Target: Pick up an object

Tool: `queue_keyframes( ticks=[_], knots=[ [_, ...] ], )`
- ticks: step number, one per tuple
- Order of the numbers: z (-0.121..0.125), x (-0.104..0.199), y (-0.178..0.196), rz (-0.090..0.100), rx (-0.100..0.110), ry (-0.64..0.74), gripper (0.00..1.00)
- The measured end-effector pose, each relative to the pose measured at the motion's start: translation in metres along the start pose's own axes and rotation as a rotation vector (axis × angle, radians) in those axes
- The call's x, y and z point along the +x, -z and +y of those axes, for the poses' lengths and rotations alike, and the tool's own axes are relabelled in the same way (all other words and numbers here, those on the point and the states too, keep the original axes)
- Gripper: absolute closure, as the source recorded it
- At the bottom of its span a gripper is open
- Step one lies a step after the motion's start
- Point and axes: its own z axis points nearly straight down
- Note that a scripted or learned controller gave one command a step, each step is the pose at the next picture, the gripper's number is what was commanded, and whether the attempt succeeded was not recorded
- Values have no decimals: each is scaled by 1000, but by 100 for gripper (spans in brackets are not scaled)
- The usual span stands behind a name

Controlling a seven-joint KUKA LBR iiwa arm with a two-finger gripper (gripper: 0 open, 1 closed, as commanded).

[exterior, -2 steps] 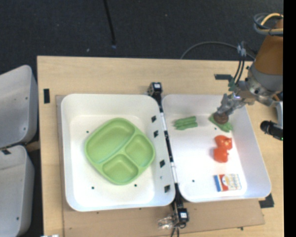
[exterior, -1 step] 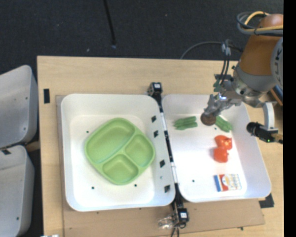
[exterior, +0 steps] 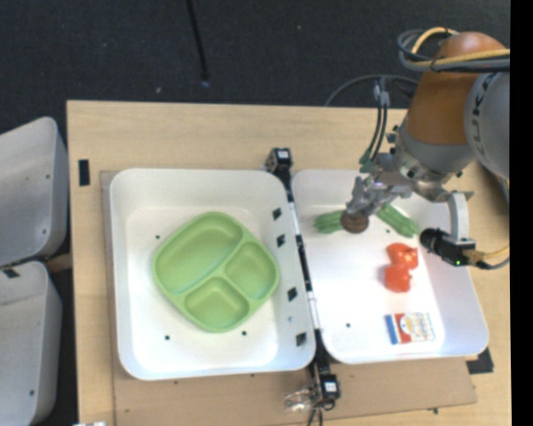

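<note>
Gripper (exterior: 356, 216) low in the right bin (exterior: 453, 327).
Its grip state cannot be told; a green object (exterior: 330, 223) lies just beside it.

No text, brand or number can be read anywhere. The small card (exterior: 410, 327), lying in the right bin (exterior: 462, 322) below the red object (exterior: 401, 267), carries a blue band and red-and-white printing, but the marks are too small and blurred to make out.
</note>
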Motion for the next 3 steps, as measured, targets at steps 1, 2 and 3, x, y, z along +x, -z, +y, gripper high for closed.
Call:
queue_keyframes(
  ticks=[1, 2, 3],
  knots=[
    [-5, 48, 13, 1, -1, 2, 100],
    [-23, 107, 15, 1, 0, 3, 100],
    [-25, 156, 8, 1, 2, 2, 100]
  ],
)
